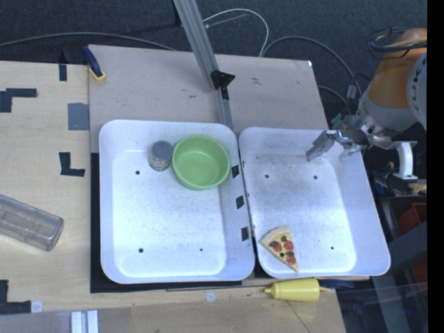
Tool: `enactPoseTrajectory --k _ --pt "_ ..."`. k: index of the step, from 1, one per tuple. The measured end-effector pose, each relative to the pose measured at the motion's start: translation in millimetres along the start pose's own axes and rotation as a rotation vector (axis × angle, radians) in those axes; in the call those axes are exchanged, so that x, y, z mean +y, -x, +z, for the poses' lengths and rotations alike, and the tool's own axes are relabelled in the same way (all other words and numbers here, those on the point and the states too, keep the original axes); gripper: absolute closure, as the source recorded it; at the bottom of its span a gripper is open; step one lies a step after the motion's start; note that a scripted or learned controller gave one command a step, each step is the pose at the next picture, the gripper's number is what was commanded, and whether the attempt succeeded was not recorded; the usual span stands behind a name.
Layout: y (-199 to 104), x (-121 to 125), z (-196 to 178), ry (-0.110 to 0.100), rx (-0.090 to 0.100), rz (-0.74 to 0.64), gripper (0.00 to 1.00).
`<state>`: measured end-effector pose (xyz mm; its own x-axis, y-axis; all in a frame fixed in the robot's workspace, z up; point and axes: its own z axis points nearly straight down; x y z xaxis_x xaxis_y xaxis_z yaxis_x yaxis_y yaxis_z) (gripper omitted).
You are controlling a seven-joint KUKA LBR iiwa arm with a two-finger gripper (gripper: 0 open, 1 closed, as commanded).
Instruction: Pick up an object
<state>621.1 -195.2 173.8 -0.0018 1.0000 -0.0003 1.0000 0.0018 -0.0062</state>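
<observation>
A toy pizza slice [281, 246] lies in the right bin [361, 255], near its front left corner. In the left bin [166, 255], a green bowl [201, 161] sits at the back right with a small grey can [161, 155] touching its left side. My gripper [327, 145] hangs over the back right part of the right bin, far from the pizza slice, and nothing shows in it. The grey arm with its orange band [399, 68] comes in from the right.
A yellow mustard bottle [295, 290] lies on the bench just in front of the right bin. A clear plastic container [28, 222] rests at the far left. A slanted metal pole [198, 33] ends at the bins' back divider.
</observation>
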Motion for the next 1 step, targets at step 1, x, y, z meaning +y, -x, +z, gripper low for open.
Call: enactPoseTrajectory --k 1 --pt "1.5 -1.4 64.7 -0.001 0.001 0.000 0.00"
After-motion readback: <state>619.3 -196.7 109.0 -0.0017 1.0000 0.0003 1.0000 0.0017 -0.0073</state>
